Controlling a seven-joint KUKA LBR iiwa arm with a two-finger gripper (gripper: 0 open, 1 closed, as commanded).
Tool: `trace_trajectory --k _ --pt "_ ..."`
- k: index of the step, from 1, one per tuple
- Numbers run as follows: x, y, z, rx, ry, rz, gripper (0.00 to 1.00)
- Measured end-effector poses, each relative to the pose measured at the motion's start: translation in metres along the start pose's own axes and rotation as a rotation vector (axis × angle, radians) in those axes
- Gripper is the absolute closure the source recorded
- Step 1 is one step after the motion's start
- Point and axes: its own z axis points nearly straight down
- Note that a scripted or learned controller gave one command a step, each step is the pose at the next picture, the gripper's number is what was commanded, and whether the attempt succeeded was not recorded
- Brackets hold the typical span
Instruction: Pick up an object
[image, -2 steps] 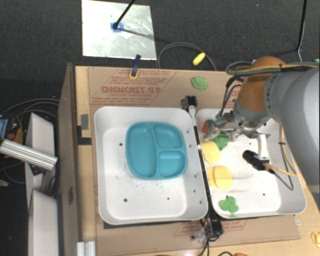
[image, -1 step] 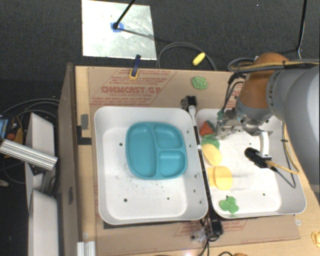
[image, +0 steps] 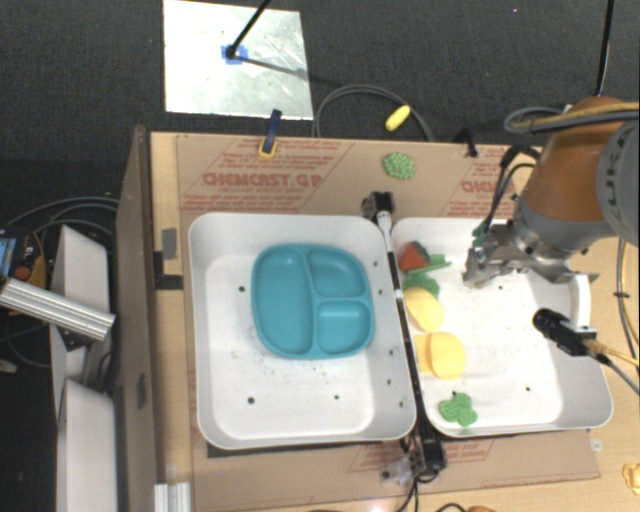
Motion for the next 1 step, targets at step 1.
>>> trace_trajectory --k 1 --pt "0.0009 0.0014 0.0055 0.003 0.001 -0.002 0.0"
